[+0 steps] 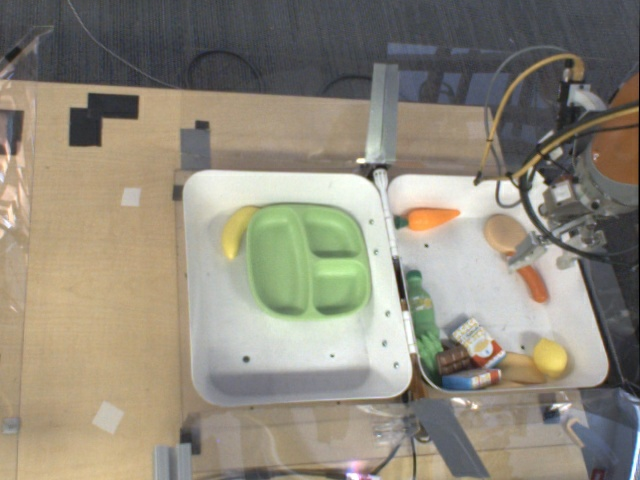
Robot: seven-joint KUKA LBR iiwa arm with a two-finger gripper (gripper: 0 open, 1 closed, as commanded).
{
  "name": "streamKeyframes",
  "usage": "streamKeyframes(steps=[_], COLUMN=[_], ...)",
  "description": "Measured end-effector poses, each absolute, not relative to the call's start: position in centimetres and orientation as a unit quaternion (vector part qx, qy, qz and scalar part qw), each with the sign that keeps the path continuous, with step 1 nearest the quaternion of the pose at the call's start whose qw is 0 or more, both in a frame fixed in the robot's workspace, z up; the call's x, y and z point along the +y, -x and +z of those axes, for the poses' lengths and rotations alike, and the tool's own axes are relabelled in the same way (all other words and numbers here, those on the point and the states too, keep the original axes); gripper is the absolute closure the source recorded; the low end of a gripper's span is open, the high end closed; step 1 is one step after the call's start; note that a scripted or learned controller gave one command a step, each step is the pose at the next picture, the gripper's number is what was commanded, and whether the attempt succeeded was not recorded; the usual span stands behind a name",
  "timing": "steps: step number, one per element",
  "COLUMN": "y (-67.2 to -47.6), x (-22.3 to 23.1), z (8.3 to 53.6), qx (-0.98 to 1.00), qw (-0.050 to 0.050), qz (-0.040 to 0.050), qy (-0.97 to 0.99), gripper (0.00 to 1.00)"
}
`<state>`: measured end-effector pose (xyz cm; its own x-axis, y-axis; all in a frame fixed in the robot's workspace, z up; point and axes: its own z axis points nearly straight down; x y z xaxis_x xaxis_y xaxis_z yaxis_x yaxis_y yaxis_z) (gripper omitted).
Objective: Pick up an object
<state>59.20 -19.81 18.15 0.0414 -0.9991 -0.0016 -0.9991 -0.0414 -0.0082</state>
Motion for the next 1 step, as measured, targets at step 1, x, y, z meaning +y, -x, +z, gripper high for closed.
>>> streamKeyframes(steps=[1], y=[-60.57], x=[-19.11], z=[8.99], qx=[0.673], qw=[0.005], qz=[-0.005], qy=[0.739], gripper=[0.0])
